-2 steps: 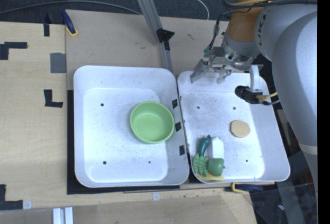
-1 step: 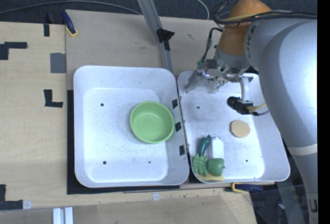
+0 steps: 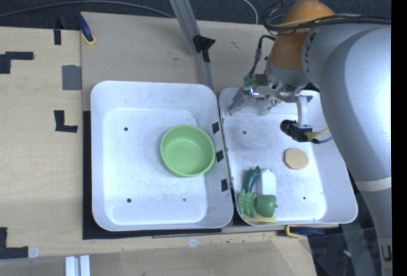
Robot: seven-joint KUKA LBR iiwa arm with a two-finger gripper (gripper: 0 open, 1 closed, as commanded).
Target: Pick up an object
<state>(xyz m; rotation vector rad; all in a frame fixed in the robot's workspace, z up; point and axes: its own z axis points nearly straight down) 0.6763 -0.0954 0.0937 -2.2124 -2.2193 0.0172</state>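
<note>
My gripper (image 3: 250,108) hangs over the far left corner of the right bin (image 3: 331,205), below the orange band of the arm. Its two grey fingers (image 3: 237,103) stand apart, open, with nothing between them. A tan round disc (image 3: 296,158) lies in the middle of that bin, to the right of the gripper and nearer the camera. At the bin's near left corner a green pepper-like toy (image 3: 266,205), a white piece (image 3: 268,180) and a teal piece (image 3: 253,177) lie huddled together. A green bowl (image 3: 187,151) sits upright in the left bin (image 3: 114,141).
A grey pole (image 3: 184,7) slants across the bench behind the left bin. The big grey arm body (image 3: 356,90) covers the right bin's far right side. A black fitting with an orange cable (image 3: 297,130) hangs just above the disc.
</note>
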